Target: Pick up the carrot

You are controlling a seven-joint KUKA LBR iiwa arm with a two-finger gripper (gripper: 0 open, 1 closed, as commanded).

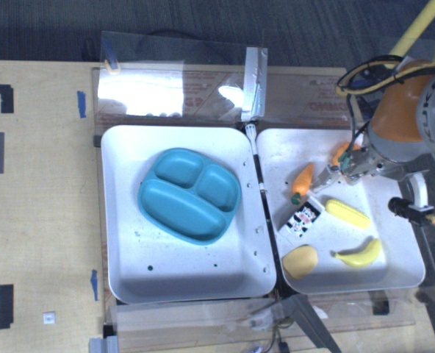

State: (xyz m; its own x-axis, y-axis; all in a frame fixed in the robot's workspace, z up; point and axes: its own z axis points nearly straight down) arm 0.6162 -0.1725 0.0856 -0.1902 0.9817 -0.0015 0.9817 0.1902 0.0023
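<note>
One gripper (333, 170) hangs low in the right bin (401, 271), its tips just to the right of the carrot (303, 179); whether the jaws stand wide or narrow I cannot tell, since they are small and blurred against the white floor. Nothing can be seen between them. The carrot lies tilted near the bin's left wall, orange body with a green end pointing down-left, close beside the tips but seemingly apart from them. Behind the gripper sits another small orange thing (340, 153), too hidden to name. Further out in the same bin lie a black-and-white patterned block (303, 218), a yellow oblong piece (347, 212), a banana (360, 254) and a tan rounded thing (300, 261). The left bin (122, 219) holds a blue divided plate (189, 194).

By my reading the approach is in hand, and the grasp is not yet made. The next move calls for a short shift left to straddle the carrot across its narrow width, then a close and lift.
</note>
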